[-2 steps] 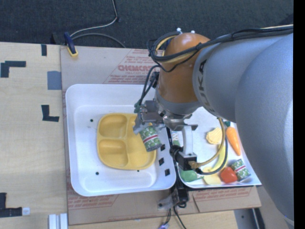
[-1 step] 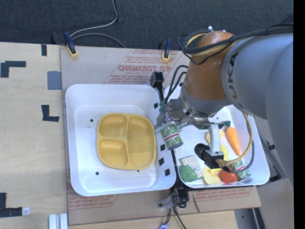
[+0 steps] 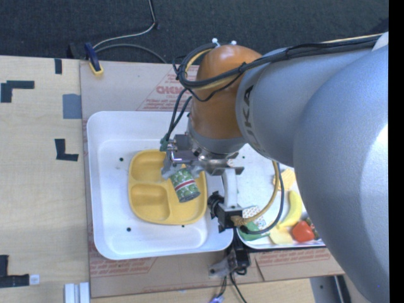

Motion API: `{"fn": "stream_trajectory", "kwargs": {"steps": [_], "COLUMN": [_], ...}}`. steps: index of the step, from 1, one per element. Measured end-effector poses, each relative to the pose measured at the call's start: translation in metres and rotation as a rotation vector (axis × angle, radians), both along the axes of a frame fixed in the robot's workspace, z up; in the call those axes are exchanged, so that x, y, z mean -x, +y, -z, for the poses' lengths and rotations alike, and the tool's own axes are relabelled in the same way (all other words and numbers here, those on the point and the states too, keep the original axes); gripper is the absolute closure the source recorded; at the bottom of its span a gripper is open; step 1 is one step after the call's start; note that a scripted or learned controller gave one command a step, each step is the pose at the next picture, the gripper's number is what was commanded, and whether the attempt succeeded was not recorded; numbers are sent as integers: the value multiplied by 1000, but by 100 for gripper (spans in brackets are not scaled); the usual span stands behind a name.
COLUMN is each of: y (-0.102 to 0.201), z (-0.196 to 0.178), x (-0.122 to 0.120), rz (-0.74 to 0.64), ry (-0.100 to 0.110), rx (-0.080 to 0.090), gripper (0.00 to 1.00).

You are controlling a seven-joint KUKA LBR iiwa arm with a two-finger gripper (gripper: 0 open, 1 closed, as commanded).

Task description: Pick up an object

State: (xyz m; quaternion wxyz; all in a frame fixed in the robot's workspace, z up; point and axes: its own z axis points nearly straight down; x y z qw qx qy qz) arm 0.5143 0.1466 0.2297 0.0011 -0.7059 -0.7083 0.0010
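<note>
A yellow divided plate point(image 3: 148, 194) lies in the left white bin point(image 3: 96, 169). My gripper point(image 3: 182, 173) hangs over the plate's right side, below the orange wrist band point(image 3: 218, 87). A small green can with a red and white label point(image 3: 186, 187) sits tilted between the fingers, its top end gripped and its lower end over the plate. The arm's grey body hides much of the right bin.
The right bin point(image 3: 264, 169) holds a yellow banana-like piece point(image 3: 289, 202), a red object point(image 3: 303, 231) and a green object point(image 3: 254, 233) near its front edge. Cables run over the cardboard behind the bins and hang at the bench front.
</note>
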Motion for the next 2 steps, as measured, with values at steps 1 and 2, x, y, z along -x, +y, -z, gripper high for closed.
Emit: {"fn": "stream_trajectory", "kwargs": {"steps": [1,2], "y": [-72,-14], "z": [-17,-45], "x": [19,-2], "rz": [3,1], "ry": [-1,-2], "rx": [2,0], "gripper": [100,100]}}
